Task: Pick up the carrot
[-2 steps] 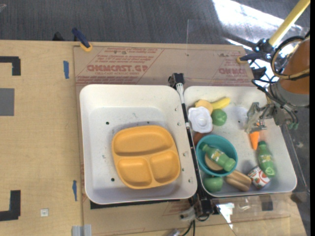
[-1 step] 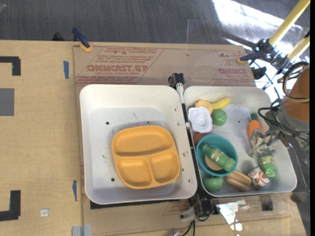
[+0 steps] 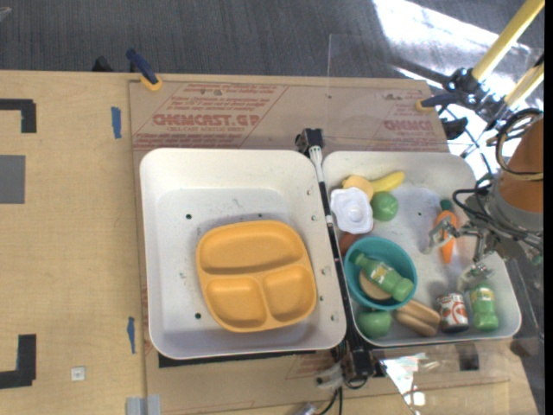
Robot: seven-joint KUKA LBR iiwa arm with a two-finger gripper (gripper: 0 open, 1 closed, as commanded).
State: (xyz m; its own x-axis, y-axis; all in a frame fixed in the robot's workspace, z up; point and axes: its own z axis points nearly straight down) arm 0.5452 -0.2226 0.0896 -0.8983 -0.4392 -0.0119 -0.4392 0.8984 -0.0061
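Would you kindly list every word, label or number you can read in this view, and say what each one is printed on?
"CHEMCAST GP", in red, on the brown protective sheet behind the left bin.
The same red print shows again on the sheet behind the right bin, cut off and too faint to read fully.
The small can and the green bottle carry labels too small to read.

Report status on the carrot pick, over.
Gripper low in right bin, beside carrot. Carrot lying on bin floor, not lifted. Small can and green bottle nearby.
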